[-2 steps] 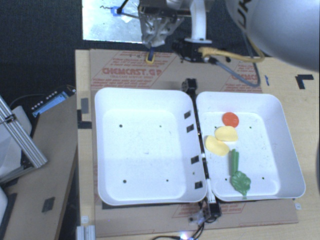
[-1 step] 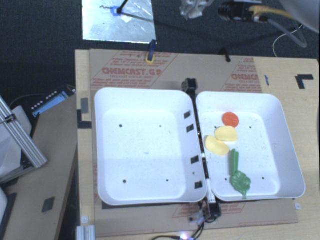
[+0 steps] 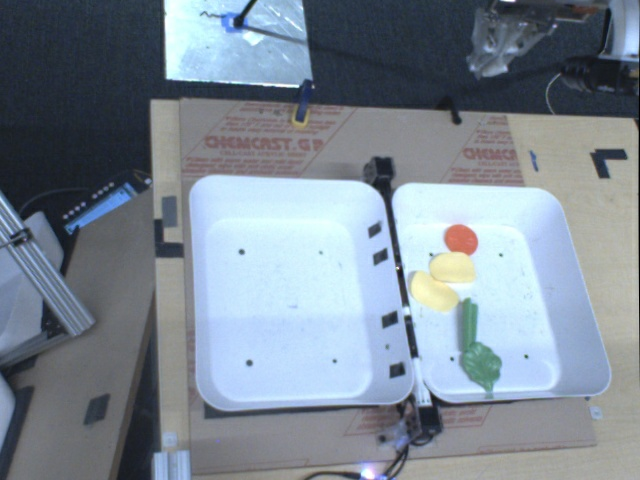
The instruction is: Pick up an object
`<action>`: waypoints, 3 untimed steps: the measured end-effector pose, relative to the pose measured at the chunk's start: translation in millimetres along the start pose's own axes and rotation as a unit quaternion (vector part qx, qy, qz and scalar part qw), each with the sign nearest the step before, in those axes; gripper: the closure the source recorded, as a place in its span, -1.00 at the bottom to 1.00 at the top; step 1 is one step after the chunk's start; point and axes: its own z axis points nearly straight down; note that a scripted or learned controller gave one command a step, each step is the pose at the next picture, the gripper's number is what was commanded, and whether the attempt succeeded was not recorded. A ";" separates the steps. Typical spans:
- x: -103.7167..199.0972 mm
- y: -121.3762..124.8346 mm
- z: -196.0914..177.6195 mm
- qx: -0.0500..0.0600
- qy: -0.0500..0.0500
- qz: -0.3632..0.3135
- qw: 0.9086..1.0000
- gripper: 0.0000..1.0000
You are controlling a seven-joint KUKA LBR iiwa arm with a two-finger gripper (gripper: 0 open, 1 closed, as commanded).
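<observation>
Up in the top right of the frame, the claw (image 3: 500, 48) hangs over the dark floor beyond the worktop (image 3: 330, 138), well apart from both bins; from this slant I cannot tell how it is set, and nothing shows in its grip. Two shallow white bins sit side by side on the worktop. The left bin (image 3: 290, 298) fills the middle left of the frame, and the right bin (image 3: 555, 298) lies to its right, their rims touching along a row of dark clips.

All the objects lie in the left part of the right bin. An orange round piece (image 3: 461, 238) sits highest in the frame. Just below it lie a yellow piece (image 3: 453, 267) and a second yellow piece (image 3: 433, 291), touching each other. Below those, a green piece (image 3: 476, 353) with a long stem and a leafy end stretches toward the bin's lower rim.

A silvery sheet (image 3: 238, 28) lies on the floor at the upper left.
</observation>
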 end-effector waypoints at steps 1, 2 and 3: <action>92.5 -40.1 -49.8 -0.004 0.003 -0.011 1.000 1.00; 88.3 -38.3 -59.2 -0.004 0.003 -0.009 1.000 1.00; 230.9 -70.1 -46.6 -0.002 0.004 -0.015 1.000 1.00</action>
